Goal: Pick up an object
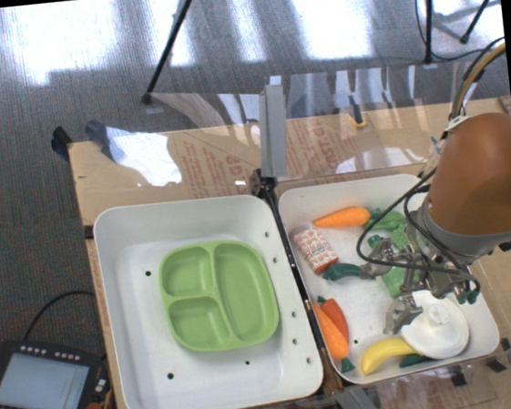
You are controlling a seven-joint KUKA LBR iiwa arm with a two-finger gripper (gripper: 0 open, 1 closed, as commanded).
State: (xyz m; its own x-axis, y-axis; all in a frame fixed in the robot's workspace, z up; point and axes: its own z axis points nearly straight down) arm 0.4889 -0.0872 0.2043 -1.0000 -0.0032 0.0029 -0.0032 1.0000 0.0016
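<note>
Gripper (404,297) hangs low over the right bin (346,190), reached in from the right beneath the arm's (474,188) orange band, which bulks over the bin's right side. The wrist points down and a little to the left, with black cables looping around it. Metal parts of the tool sit among the toys, but whether it is released or clenched cannot be told from this angle, and nothing can be seen gripped in it.

Several toys lie in the right bin. An orange carrot (341,218) lies near the far wall, with a small patterned packet (315,248) just left of and below it. A green piece (391,229) lies beside the tool, partly hidden by the cables. Two more carrots (332,325) lie side by side along the left wall. A banana (387,353) rests near the front wall, touching a white object (437,330) that sits just below the tool.

A green divided plate (218,295) lies flat in the middle of the left bin (120,260).
</note>
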